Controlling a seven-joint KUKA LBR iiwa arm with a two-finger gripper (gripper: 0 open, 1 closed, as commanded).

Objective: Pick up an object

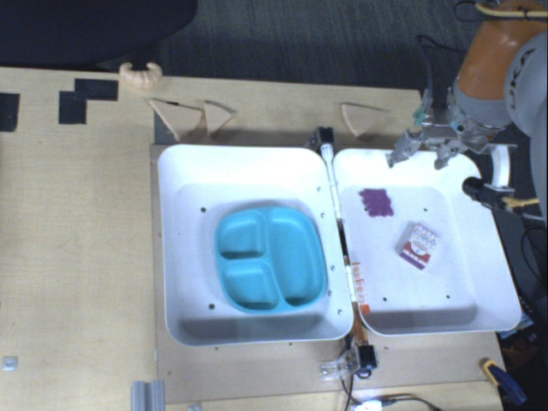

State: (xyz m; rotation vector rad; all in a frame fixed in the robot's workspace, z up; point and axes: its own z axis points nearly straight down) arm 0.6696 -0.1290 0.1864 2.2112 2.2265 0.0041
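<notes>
A small red-and-white packet (418,244) lies in the right bin (479,311), right of its middle. A purple, bumpy object (376,201) rests in the same bin toward the back left. My gripper (423,154) hangs over the right bin's back edge, above and behind both objects, with its two fingers spread apart and nothing between them. The grey arm with its orange band (488,67) comes in from the upper right.
The left bin (184,229) holds a blue divided tray (271,258). A divider with a red label (358,285) runs between the bins. Cables and a connector lie at the front edge (360,362). Wooden bench surface extends to the left.
</notes>
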